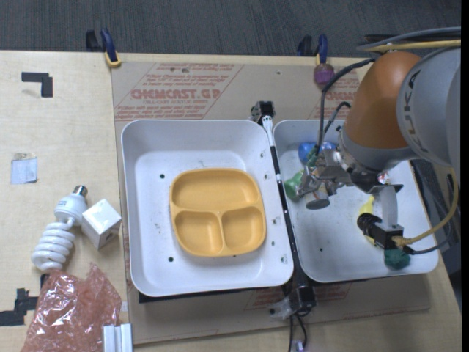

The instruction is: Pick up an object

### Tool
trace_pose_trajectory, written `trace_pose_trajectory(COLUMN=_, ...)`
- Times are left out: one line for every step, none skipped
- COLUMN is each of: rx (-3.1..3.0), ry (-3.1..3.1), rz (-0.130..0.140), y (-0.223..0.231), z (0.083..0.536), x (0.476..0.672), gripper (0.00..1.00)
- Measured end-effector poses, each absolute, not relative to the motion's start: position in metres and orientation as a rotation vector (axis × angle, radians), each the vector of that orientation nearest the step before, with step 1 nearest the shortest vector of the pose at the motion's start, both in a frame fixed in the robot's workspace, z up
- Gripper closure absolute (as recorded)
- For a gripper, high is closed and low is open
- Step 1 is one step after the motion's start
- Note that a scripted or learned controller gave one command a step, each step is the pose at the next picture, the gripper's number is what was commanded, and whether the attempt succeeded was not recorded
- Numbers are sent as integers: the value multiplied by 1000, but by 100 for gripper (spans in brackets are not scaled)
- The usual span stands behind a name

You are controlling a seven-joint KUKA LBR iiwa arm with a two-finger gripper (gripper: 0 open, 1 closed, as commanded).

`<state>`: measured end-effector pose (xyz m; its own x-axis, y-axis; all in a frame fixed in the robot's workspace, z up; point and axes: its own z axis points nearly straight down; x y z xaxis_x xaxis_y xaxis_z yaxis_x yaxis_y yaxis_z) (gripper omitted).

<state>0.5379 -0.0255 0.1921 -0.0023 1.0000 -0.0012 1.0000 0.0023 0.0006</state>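
My gripper [321, 180] hangs low over the left half of the right bin [344, 259], below the grey arm and its orange band. A green object [294, 186] lies just left of it against the bin's left wall. A blue object [305, 151] sits beyond it near the back. A small grey disc [317, 204] lies directly under the gripper's near side. A dark green object [396, 259] rests at the bin's front right corner. Nothing is visibly held.
The left bin [146, 262] holds a yellow divided plate [218, 211]. On the bench to the left lie a white spiral bulb [56, 235], a white cube [101, 222] and a pink plastic bag [69, 310]. Blue clamps [110, 48] hold the board's back edge.
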Motion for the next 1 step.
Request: trace_pose_trajectory(rx=2218, ry=2223, rz=-1, y=-12, z=192, x=571, gripper=100)
